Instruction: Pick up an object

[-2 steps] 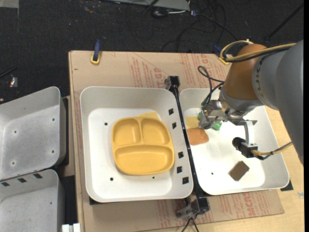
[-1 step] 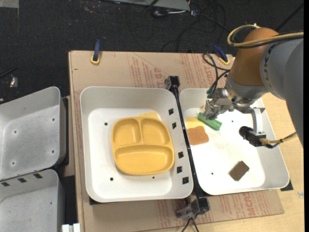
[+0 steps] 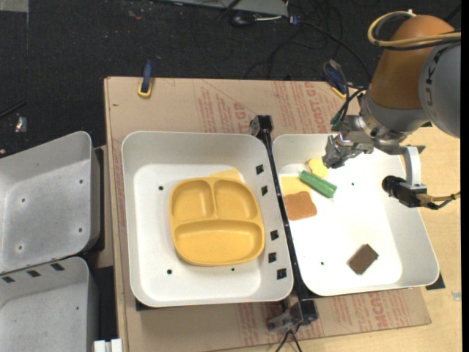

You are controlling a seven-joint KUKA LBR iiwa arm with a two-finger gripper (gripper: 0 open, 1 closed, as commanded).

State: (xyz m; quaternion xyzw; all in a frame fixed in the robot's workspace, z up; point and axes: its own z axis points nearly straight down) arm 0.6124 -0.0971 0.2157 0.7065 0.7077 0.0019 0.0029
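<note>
- A slanted overhead look at a desk (image 3: 183,97) topped with a brown cardboard sheet, carrying two shallow white bins side by side.
- The left bin (image 3: 139,196) holds a yellow divided tray (image 3: 217,221) with three compartments, lying flat near the middle. A paler yellow flat piece (image 3: 229,175) peeks out from under the tray's far edge; most of it is hidden.
- The right bin (image 3: 381,226) holds several small items. A green stick-shaped block (image 3: 317,184) lies at a slant in the far left part, with a small pale yellow piece (image 3: 316,167) just beyond it, partly covered by the arm's tip.
- Beside the green block, an orange-yellow flat piece (image 3: 294,185) touches a brown-orange flat square (image 3: 300,206) that overlaps its near edge.
- A dark brown square block (image 3: 363,259) lies alone near the bin's front, well apart from the others.
- The grey arm with its orange band (image 3: 410,50) enters from the right and is cut off by the frame edge. Its gripper (image 3: 338,152) hangs over the far left part of the right bin, just beside the pale yellow piece.
- The jaws are small, dark and tangled with cables; I cannot tell whether they are spread or closed, or whether they touch anything.
- A blue clamp (image 3: 146,79) sits at the desk's far left edge.
</note>
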